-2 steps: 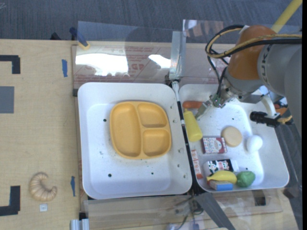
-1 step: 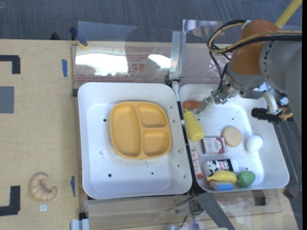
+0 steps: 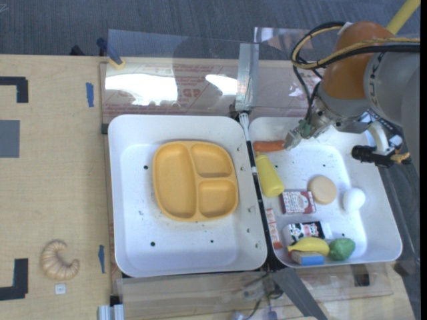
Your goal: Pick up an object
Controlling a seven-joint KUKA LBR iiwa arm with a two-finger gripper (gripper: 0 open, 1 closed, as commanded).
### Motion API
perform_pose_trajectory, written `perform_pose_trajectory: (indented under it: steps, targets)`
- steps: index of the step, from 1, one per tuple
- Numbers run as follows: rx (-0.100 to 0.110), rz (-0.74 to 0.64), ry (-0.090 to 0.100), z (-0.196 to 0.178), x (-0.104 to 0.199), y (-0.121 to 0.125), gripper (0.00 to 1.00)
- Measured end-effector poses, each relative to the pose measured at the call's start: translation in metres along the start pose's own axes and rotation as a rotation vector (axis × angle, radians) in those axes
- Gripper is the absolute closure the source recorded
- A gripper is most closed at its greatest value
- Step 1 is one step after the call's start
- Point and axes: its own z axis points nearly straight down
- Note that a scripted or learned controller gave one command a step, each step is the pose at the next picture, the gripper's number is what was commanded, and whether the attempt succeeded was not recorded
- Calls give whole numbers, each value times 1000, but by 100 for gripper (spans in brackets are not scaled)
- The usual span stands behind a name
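Clutter fills the near corner of the right bin: a yellow banana-shaped toy lying over a small blue block, a green lump just beside it, and a black-and-white carton behind. Farther up sit a red-and-white carton, a round tan disc and a white egg. A yellow bottle-like piece lies along the bin's left wall, and beyond it, at the far left corner, an orange carrot-like stick.

That stick looks like the likeliest target — the gripper hangs just to its right, tip slanted down toward it, near but not on it. Whether its fingers are spread or closed I cannot tell; they blur into the bin's white floor. Nothing shows as held, so I judge this the approach step, the pick not yet made. The next move would call for a short shift left and a descent over the stick, kept off the bin wall.

The left bin carries a yellow divided tray. Both bins rest on a pale wooden bench marked with black and blue tape, a toy croissant lying at its near left. Clear plastic panels rise behind the bins — past them, grey carpet.
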Motion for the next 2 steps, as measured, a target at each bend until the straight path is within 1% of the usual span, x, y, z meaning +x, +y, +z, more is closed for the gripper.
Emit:
perform_pose_trajectory:
  steps: [1,2]
  targets:
    - [3,0,3,1,1,0,0]
    - [-4,-1,-1,-11,0,2,100]
